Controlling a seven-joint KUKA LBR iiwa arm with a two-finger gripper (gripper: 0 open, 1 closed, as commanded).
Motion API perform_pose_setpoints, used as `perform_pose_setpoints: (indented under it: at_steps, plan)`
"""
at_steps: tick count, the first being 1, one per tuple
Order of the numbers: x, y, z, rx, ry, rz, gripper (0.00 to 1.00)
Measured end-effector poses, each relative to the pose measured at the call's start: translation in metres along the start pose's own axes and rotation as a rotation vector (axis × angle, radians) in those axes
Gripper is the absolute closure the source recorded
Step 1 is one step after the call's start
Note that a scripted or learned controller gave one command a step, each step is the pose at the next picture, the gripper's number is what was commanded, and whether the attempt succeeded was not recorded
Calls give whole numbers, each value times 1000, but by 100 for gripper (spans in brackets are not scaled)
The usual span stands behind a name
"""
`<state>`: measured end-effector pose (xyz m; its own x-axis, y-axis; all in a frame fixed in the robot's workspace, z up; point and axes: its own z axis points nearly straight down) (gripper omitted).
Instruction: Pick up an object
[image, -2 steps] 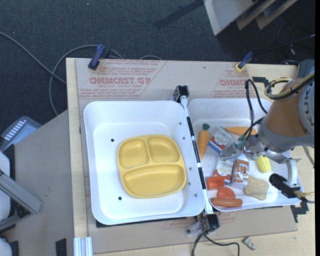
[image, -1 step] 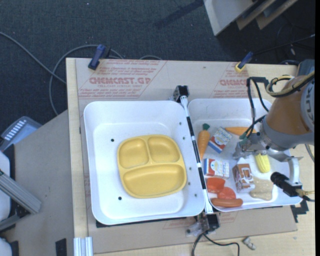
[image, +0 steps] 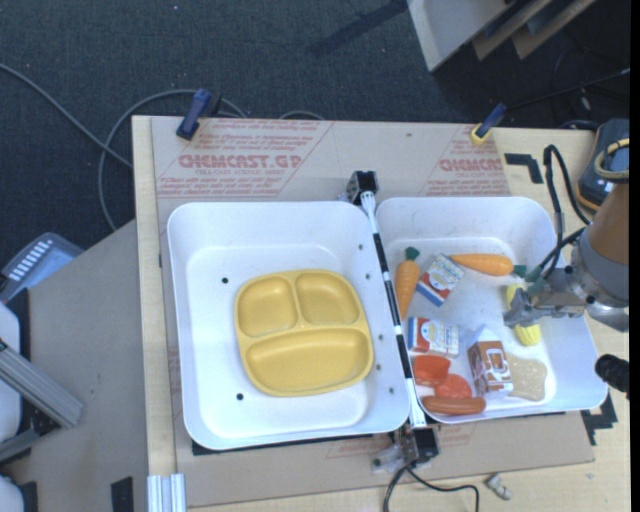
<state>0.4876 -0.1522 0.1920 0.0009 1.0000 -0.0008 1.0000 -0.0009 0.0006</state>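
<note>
Your gripper (image: 527, 312) sits low at the right bin's (image: 470, 212) right edge, over a small yellow object (image: 527, 334), though you cannot tell its grip state, while the carrots (image: 482, 264) lie near that bin's far edge and the yellow tray (image: 300, 330) fills the left bin's (image: 200, 300) middle.

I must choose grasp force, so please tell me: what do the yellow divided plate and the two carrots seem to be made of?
The yellow divided plate looks like moulded hard plastic: one even colour, rounded compartment walls, a soft sheen. The carrot by the divider and the carrot at the back look like toy plastic, smooth and uniformly orange with green tops; soft or hard, I cannot tell.
</note>
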Motion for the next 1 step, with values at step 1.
perform_pose_setpoints:
  at_steps: [1]
  plan:
    - [0,0,0,0,0,-1,0]
